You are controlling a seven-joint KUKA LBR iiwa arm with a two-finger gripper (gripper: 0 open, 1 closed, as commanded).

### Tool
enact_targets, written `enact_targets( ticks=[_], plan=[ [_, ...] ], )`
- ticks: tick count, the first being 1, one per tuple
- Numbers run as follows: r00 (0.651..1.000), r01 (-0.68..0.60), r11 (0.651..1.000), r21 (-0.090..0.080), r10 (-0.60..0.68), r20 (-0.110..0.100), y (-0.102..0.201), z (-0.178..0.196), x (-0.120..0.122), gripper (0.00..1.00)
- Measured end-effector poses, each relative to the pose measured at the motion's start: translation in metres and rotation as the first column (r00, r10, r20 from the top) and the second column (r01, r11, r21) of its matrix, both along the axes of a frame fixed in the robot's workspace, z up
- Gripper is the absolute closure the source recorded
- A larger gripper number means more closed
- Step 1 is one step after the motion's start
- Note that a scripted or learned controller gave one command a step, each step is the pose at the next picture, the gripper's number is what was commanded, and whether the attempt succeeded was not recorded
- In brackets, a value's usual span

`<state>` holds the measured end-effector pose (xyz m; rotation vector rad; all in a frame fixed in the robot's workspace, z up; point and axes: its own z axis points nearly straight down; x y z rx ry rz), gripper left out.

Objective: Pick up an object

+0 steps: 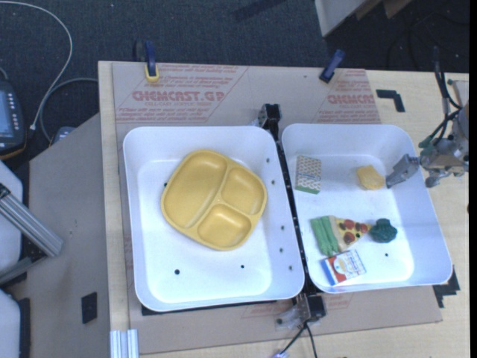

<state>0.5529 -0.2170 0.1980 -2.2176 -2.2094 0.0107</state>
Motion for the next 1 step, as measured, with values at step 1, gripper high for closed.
enact_targets(
  ticks=[1],
  plan=[
    [1.0,-0.004,1.0,-0.004,0.004,0.013,0.0004,0.0071,0.0033,0.0]
  ],
)
